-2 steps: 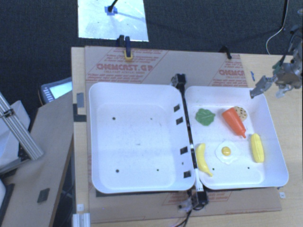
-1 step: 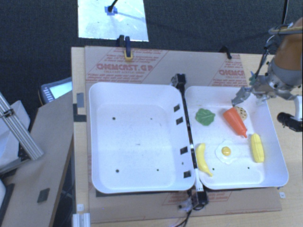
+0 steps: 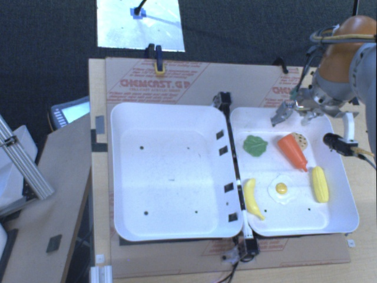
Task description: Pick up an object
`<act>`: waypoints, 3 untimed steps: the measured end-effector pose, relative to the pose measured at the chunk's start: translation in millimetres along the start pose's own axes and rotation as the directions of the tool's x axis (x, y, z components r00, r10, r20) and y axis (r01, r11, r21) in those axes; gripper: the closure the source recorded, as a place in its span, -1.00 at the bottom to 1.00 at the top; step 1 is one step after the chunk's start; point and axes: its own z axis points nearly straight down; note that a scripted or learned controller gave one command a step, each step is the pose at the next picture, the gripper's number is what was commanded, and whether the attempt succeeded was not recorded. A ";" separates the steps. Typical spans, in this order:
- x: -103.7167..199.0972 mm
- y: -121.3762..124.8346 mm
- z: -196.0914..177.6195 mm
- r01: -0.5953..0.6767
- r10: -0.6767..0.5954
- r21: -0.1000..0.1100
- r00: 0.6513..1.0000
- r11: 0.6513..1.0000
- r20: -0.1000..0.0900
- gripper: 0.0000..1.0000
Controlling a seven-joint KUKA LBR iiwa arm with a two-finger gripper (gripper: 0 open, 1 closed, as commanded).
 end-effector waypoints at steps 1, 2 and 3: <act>57.1 2.4 -36.1 0.001 -0.001 -0.003 1.000 1.000 0.000 -1.00; 53.2 -79.6 -6.8 -0.009 0.009 0.010 1.000 1.000 -0.001 -1.00; 86.8 -14.2 -33.5 0.001 0.000 -0.006 1.000 1.000 0.001 -1.00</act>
